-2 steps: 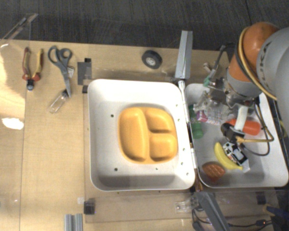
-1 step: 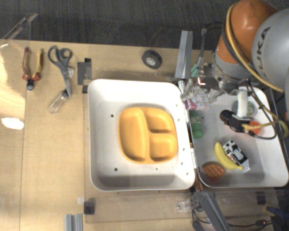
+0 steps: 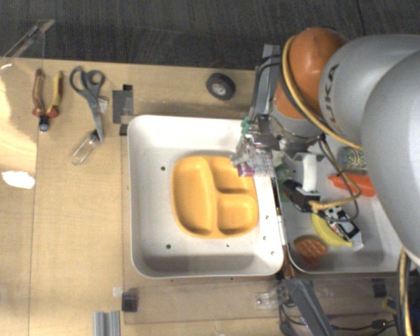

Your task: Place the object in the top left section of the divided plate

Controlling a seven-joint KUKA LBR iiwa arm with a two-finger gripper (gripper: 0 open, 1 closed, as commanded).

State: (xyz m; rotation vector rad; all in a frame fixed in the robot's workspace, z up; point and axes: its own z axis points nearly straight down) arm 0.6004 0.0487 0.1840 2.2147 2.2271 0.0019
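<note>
The grey arm (image 3: 378,117) fills the right of the camera view, its orange band above the wrist. Two white bins sit side by side: the left bin (image 3: 150,208) bears the yellow divided plate (image 3: 213,196), and the right bin (image 3: 378,257) holds a banana (image 3: 329,231), a brown round item (image 3: 310,248) and an orange item (image 3: 353,183). The gripper (image 3: 254,161) hangs at the plate's upper right edge, with a small purplish object (image 3: 246,167) right at its tip, over that corner section; whether the jaws clasp it or how wide they stand cannot be told. Scissors (image 3: 91,96) and pliers (image 3: 45,96) lie on the bench, well apart to the left.
</note>
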